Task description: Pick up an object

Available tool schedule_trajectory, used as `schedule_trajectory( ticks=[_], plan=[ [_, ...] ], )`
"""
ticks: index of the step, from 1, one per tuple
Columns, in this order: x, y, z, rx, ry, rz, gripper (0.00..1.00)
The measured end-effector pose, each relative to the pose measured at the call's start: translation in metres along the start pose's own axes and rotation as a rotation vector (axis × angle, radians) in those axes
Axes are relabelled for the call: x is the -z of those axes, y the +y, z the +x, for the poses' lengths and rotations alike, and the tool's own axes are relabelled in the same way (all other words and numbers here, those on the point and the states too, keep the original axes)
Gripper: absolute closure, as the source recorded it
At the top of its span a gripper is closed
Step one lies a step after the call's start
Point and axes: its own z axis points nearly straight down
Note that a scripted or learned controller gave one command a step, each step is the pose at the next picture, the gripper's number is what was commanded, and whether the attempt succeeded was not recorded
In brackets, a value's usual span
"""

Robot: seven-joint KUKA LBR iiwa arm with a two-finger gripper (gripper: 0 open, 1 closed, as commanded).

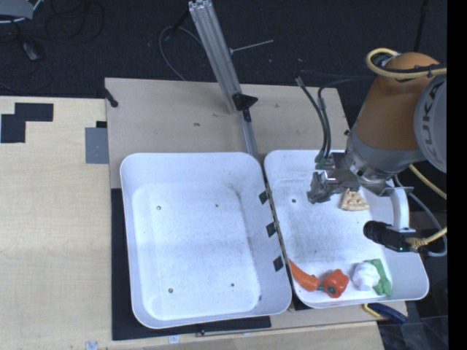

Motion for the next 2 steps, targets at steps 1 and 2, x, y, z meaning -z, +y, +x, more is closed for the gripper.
schedule_trajectory(
  ticks=[1,2],
  plan=[
    [-0.001,0.008,0.052,-0.001,0.000,-0.001,1.00],
    [-0.003,-0.003,0.110,-0.001,0.000,0.000,1.00]
  ],
)
